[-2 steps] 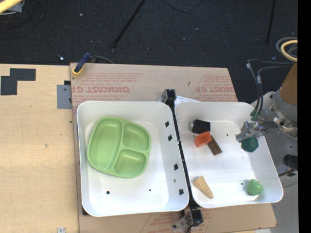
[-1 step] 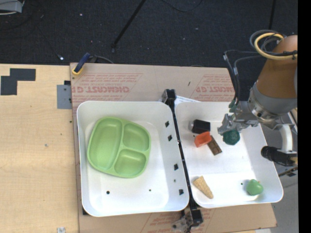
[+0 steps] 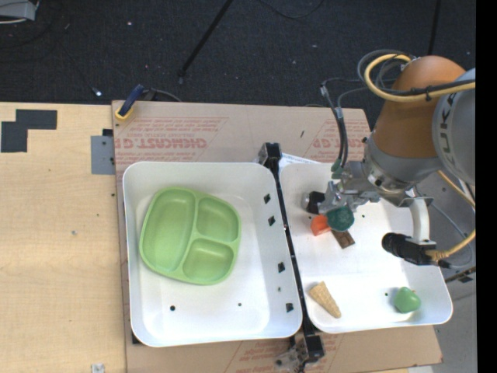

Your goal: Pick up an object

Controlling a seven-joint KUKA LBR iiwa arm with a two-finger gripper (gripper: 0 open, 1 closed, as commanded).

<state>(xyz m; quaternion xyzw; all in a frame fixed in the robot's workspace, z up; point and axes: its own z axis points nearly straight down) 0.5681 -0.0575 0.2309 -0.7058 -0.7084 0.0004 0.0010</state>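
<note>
End effector (image 3: 338,207) above teal object (image 3: 340,219) (right bin (image 3: 373,286))

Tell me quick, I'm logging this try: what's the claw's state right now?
Claw: low in the right bin, over a cluster of small objects; whether it is open, closed or holding anything cannot be told.

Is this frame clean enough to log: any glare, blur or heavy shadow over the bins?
Camera view: lighting is even and soft; the white bins look bright but not blown out. The green divided plate is sharp, with faint shadow at its edge. Small items under the end effector are crowded and slightly soft, so hard to separate. The floor behind the bench is dark and underexposed.
</note>
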